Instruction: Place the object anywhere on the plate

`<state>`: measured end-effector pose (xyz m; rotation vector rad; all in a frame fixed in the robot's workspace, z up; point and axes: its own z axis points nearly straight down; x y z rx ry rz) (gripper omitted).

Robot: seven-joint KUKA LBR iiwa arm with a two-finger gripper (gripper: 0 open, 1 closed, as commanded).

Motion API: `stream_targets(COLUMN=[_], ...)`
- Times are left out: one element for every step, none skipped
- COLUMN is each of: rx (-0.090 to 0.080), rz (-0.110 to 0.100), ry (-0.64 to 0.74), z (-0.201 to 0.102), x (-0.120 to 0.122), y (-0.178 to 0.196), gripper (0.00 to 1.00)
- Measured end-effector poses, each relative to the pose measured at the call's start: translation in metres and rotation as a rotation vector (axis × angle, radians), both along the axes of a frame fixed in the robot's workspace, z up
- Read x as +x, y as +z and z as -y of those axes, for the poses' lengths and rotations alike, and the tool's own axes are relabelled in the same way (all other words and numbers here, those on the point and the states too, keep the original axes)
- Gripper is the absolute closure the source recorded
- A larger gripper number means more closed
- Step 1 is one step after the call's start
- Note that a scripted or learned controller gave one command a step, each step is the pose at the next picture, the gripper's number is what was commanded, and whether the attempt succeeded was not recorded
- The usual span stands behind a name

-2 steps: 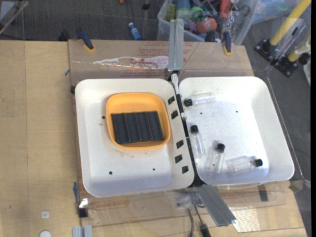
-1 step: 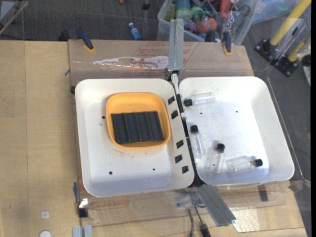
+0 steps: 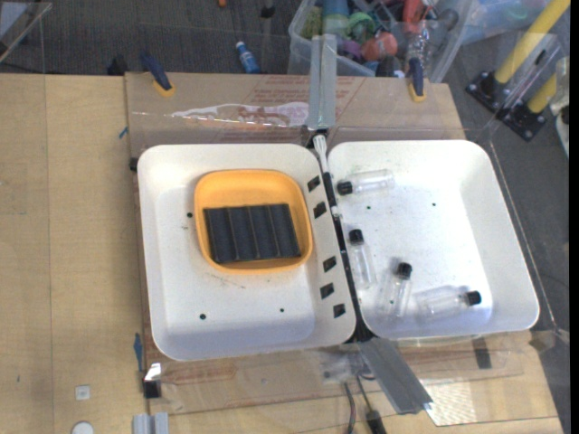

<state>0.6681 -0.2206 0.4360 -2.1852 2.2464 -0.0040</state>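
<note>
We look down on a wooden bench (image 3: 63,242) where two shallow white bins sit side by side, touching along a central seam marked by a row of small black tabs. In the left bin (image 3: 172,324), an orange plate (image 3: 253,183) with rounded corners lies in the upper middle, and on it rests a dark ribbed block (image 3: 251,233), flat and roughly square to the plate's edges, covering the lower part of the plate. The right bin (image 3: 479,197) holds four clear vials with black caps. One vial (image 3: 371,183) lies near the upper left corner. A second (image 3: 361,259) lies just beside the seam. A third (image 3: 398,289) and a fourth (image 3: 443,302) lie close together at the lower middle, and we cannot tell whether they touch. A grey metal strip (image 3: 323,84) runs up from the seam toward the top of the frame, with a blue clamp (image 3: 159,78) to its left and another (image 3: 415,78) to its right. A clear tub of colourful toys (image 3: 398,12) stands at the upper centre.
</note>
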Motion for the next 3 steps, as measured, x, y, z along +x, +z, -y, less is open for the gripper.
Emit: stream_targets(rx=[-0.001, -0.001, -0.003], rz=[-0.001, -0.004, -0.002], ry=[0.349, 0.462, 0.705], z=[0.0000, -0.0053, -0.0090], x=[-0.0001, -0.0017, 0.0000], y=[-0.0005, -0.0007, -0.0011], gripper=[1.00, 1.00, 1.00])
